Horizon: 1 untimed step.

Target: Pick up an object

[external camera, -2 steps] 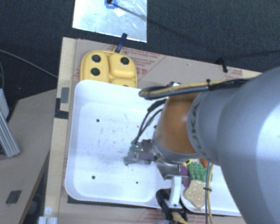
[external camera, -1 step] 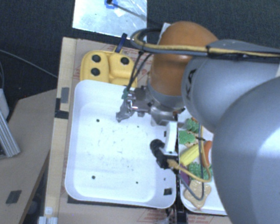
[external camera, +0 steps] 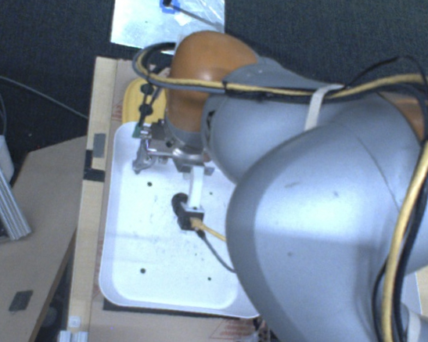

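While the grey arm reaches in from the right and covers much of that side, you see its end effector low over the far left corner of the white bin. You cannot tell whether the end effector is apart or together, because the wrist and the orange band above it hide the tips from this slant. Nothing shows clamped in it.

Look just beyond it for the yellow object. It sits at the bin's far left corner, just beside the end effector on its far side, partly covered by the wrist and a looping cable. You cannot tell whether it lies inside the bin or against the far rim.

The bin floor near you is bare white with small dark specks. The wooden desk runs along the bin's left side. A pale shiny sheet lies on the dark cloth at the far end.
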Each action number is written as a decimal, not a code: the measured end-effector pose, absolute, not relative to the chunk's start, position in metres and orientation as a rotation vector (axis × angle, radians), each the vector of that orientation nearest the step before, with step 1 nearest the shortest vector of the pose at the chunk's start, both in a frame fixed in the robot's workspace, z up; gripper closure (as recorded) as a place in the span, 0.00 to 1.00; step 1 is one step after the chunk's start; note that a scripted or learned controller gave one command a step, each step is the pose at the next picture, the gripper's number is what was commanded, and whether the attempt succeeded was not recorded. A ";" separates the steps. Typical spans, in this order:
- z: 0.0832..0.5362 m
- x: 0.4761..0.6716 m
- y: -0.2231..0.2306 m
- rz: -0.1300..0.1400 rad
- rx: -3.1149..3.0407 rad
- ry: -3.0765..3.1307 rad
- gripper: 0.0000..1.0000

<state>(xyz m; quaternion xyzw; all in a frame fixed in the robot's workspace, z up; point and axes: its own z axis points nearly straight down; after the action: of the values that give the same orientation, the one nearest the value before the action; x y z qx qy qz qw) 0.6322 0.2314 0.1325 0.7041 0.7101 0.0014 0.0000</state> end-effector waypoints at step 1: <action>0.083 0.650 0.233 0.003 2.215 2.227 0.00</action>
<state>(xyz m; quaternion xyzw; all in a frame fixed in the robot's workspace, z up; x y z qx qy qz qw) 0.6499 0.2328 0.0827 0.7052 0.7090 0.0008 0.0004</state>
